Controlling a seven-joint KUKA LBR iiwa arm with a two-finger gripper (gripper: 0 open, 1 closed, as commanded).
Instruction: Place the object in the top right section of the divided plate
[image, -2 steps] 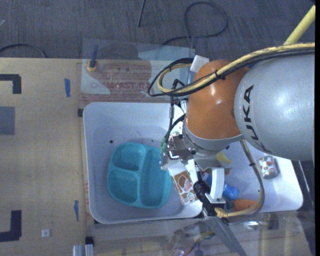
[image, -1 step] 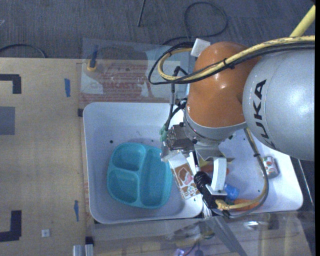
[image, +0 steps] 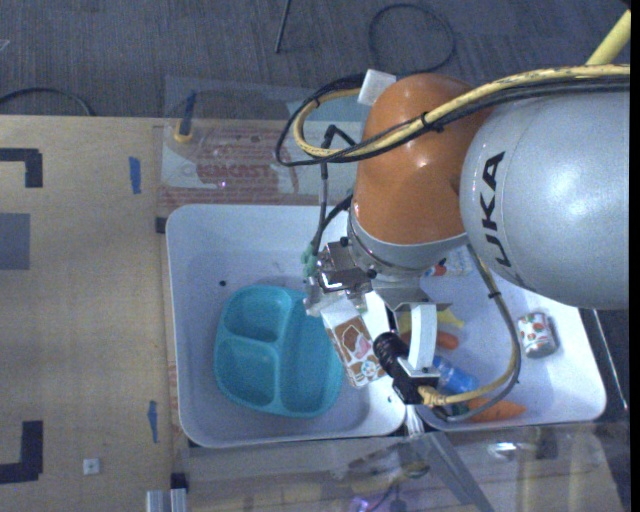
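A blue divided plate (image: 272, 352) lies in the left white bin (image: 195, 260), with two small sections on its left and one large section on its right. My gripper (image: 343, 300) hangs below the orange wrist band, just above the plate's right rim. A small brown and white carton (image: 357, 350) sits right under the gripper, tilted, overlapping the plate's right edge. The arm hides how the carton and the gripper meet.
The right bin (image: 585, 395) holds a small can (image: 537, 333), an orange carrot-like piece (image: 497, 409), a blue item (image: 456, 379) and yellow and red bits (image: 449, 330). The big grey arm covers the bins' upper right. A clear plastic sheet (image: 230, 155) lies beyond the left bin.
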